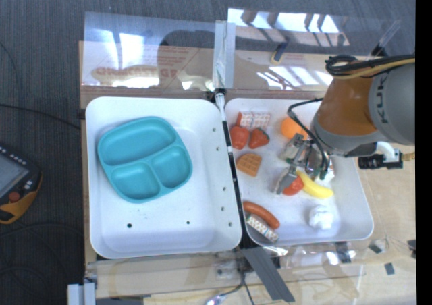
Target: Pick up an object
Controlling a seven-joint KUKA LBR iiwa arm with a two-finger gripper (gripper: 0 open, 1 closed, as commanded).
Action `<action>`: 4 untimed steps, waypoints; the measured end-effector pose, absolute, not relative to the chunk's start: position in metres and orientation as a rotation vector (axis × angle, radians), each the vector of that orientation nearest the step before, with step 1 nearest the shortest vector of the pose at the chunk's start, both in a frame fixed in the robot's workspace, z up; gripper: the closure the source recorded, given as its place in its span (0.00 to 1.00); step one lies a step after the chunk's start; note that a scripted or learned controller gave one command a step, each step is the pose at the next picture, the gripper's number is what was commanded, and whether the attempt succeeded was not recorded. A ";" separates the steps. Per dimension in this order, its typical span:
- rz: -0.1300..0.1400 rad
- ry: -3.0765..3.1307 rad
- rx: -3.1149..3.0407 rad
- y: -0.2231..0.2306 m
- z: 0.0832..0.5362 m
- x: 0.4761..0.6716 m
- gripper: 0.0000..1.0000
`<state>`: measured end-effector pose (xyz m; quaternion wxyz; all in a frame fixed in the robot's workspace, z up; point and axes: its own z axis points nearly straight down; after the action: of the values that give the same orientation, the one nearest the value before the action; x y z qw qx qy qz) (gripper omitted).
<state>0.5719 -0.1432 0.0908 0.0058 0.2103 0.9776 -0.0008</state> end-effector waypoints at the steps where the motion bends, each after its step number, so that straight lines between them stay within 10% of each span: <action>1: -0.004 3.082 0.524 -0.122 0.090 0.641 0.00; 2: -0.004 3.118 0.247 -0.164 0.091 0.582 0.00; 3: 0.000 3.108 0.350 -0.169 0.090 0.621 0.00; 4: 0.002 3.102 0.348 -0.168 0.103 0.623 1.00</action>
<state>0.6229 -0.1684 0.1026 0.0100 0.1115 0.9937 0.0005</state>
